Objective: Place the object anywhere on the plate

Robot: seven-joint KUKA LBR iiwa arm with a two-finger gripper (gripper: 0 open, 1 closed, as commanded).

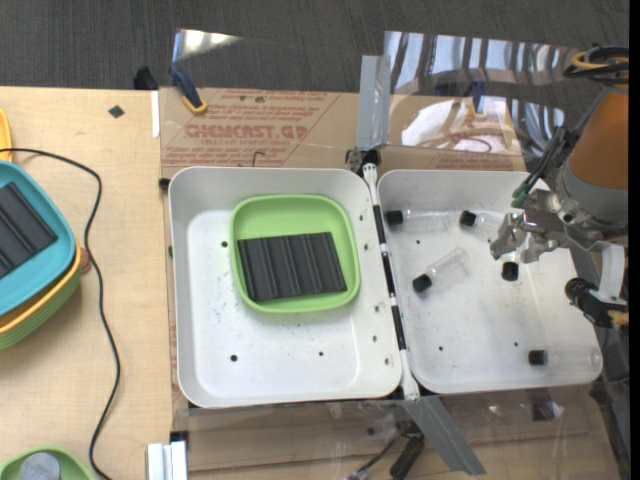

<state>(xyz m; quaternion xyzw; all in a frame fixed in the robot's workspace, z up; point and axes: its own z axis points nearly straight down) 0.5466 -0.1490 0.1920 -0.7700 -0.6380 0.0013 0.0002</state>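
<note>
Plate (295,226): green, square, dark ribbed insert, lying in left bin (200,348). Clear vials with black caps scattered across right bin (470,368), one (438,269) near its centre. Gripper (515,243) over right bin's far side; finger state impossible to tell.

The tool (516,243) hangs over the right bin (470,358), toward its right side. A vial (440,269) lies in that bin just left of the tool, another vial (415,218) farther left and behind it, and a small cap (537,357) in front of it. The left bin (200,358) sits well to the tool's left, touching the right bin, and holds the plate (293,218), on which a ridged mat (291,265) lies.
</note>
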